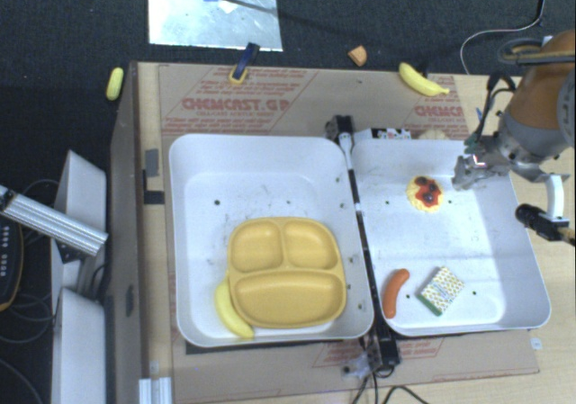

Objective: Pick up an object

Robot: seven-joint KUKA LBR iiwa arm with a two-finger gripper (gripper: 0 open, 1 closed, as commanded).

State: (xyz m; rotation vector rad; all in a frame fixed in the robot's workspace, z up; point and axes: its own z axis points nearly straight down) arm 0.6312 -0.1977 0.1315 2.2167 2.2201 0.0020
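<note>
The bench carries 2 shallow white bins side by side: the left bin (193, 177) and the right bin (504, 299). The arm (540, 105) reaches in from the right, its orange band above the grey wrist, and its gripper (470, 170) sits low over the far part of the right bin, near that bin's far right corner. The view is too small and blurred there to tell how the gripper is set, and nothing can be seen held in it. Just left of the gripper, apart from it, a small yellow and red toy (425, 193) lies on the bin floor. Nearer the camera in the same bin, an orange sausage (394, 291) lies close to the divider between the bins, and a speckled green block (441, 290) lies just to its right, tilted. In the left bin a yellow divided plate (286, 272) with 3 compartments rests in the near half, and a yellow banana (230, 312) lies against its near left edge. On the cardboard beyond the bins, another banana (421, 80) rests near the far right corner.
</note>
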